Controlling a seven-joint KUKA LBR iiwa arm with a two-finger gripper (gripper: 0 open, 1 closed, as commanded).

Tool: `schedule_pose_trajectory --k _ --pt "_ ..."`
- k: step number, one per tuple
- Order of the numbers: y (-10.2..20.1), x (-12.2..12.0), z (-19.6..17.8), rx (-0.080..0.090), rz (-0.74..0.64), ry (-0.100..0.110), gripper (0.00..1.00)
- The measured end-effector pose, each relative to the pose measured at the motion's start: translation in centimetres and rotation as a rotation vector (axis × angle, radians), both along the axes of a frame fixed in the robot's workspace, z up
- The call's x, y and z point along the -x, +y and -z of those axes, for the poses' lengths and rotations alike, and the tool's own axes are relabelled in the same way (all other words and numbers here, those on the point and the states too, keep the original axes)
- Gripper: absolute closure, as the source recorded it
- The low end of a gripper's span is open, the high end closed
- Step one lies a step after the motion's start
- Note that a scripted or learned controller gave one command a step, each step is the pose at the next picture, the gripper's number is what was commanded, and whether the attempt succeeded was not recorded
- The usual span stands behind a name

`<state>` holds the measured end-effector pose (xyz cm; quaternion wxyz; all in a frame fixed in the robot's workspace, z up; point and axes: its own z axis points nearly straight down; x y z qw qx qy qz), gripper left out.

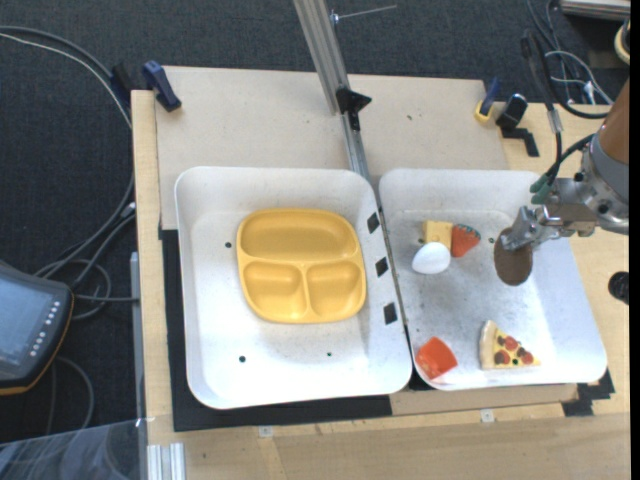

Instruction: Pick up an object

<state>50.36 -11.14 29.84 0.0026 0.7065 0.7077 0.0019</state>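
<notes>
Bins, two, left bin (pixel 200 268) with one yellow tray (pixel 300 265), right bin (pixel 560 308) with five items, egg (pixel 432 259), cheese (pixel 436 232), strawberry (pixel 464 240), pizza slice (pixel 505 348), red piece (pixel 437 356), my claw (pixel 515 246) above right bin over a brown thing (pixel 513 266), grip state I cannot tell.

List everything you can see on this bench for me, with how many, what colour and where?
Bins: two, white, side by side on the bench.
Divided tray: one, yellow, middle of the left bin.
Egg: one, white, right bin, upper left.
Cheese-like block: one, yellow, just above the egg.
Strawberry-like piece: one, red, right of the block.
Brown object: one, dark brown, right bin, directly under the gripper.
Red piece: one, red-orange, right bin's front edge.
Pizza slice: one, yellow with red spots, front right.
Clamps: blue, bench's back corners.
Gripper: one, grey, above the right bin.
</notes>
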Motion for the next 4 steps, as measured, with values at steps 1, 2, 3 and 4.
schedule_pose_trajectory --k 1,2,3,4 --pt "4.1 -0.7 1.3 -0.004 -0.003 0.01 1.0" --pt "9.2 -1.6 1.5 -0.003 -0.005 0.008 1.0" --pt "14.2 -1.6 3.9 -0.004 -0.004 0.013 1.0" --pt "18.8 -2.4 4.2 -0.003 -0.004 0.007 1.0"
